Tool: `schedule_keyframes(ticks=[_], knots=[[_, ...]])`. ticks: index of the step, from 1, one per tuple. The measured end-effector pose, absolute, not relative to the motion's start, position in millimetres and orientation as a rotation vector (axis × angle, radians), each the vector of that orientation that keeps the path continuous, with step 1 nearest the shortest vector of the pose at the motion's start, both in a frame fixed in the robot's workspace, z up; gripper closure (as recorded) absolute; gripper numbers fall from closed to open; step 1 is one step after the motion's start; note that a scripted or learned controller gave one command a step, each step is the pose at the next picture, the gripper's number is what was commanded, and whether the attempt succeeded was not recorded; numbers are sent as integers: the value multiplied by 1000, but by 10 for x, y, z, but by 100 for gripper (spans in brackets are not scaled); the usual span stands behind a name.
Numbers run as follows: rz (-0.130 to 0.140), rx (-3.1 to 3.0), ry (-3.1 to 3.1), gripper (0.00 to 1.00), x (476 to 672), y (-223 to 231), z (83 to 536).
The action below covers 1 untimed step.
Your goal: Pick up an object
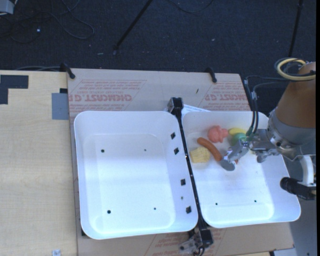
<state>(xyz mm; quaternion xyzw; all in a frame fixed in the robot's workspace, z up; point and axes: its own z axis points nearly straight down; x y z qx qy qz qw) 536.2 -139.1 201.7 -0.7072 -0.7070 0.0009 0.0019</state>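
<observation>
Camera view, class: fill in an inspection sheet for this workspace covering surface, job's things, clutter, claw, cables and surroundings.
Surface: two white bins side by side, left bin and right bin, on brown cardboard.
Job's things: in the right bin's far part lie an orange sausage-shaped toy, a yellow corn-like toy, a pink toy and a yellow-green toy.
Clutter: nothing seen.
Claw: claw low over the right bin beside the sausage toy; finger state unclear.
Cables: black cables on the dark floor.
Surroundings: light wooden bench at left.

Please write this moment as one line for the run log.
arm: over right bin | pincer: low, beside orange sausage and yellow corn | held: nothing seen | left bin: untouched
</observation>
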Motion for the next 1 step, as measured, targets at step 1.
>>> schedule_keyframes(ticks=[1], knots=[[5, -2214, -2220, 0, 5815, -1180, 923]])
